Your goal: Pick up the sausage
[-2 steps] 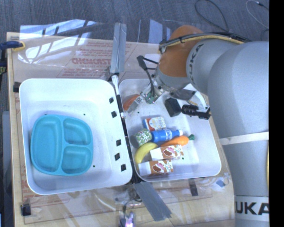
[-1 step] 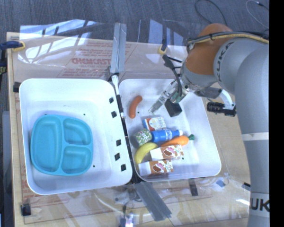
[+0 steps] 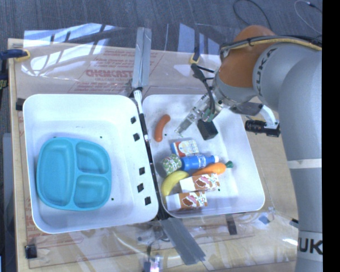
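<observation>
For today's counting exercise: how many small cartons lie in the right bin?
3. One carton sits below the sausage; two more lie beside the banana, near the front wall. Others could be hidden underneath.

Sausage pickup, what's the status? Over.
Hand open, hanging over the right bin, holding nothing. Sausage lying loose at the bin's upper left, apart from the hand. Nothing between them; the milk carton sits just below.

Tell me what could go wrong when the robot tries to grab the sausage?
The gripper hangs right of the small reddish-brown sausage, not over it, so it might close on nothing. The sausage lies close to the white right bin's left wall, so a finger could bump that wall. The small carton with a red label sits nearby and could get knocked.
</observation>
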Controlling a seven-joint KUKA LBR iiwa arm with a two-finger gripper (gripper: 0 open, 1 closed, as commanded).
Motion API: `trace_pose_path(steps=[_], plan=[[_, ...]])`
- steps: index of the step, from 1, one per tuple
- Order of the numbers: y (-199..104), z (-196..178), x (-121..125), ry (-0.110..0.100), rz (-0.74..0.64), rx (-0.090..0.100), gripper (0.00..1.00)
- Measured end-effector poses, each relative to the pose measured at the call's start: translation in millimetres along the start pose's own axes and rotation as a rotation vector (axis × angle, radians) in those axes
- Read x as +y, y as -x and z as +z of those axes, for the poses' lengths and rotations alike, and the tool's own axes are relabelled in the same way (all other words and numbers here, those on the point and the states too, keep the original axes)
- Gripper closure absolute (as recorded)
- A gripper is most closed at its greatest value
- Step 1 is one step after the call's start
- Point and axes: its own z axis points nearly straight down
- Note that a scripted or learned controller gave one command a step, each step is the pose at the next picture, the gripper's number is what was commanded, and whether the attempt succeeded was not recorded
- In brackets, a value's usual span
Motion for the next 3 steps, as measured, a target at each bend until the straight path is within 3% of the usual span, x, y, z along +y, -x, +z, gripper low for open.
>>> trace_pose_path(steps=[1, 2, 3], plan=[[-39.9, 33.9, 43.9, -0.001, -0.190, 0.003, 0.00], [-38.8, 22.9, 44.1, -0.001, -0.193, 0.001, 1.00], [-90.7, -73.5, 84.0, 0.001, -0.424, -0.001, 1.00]])
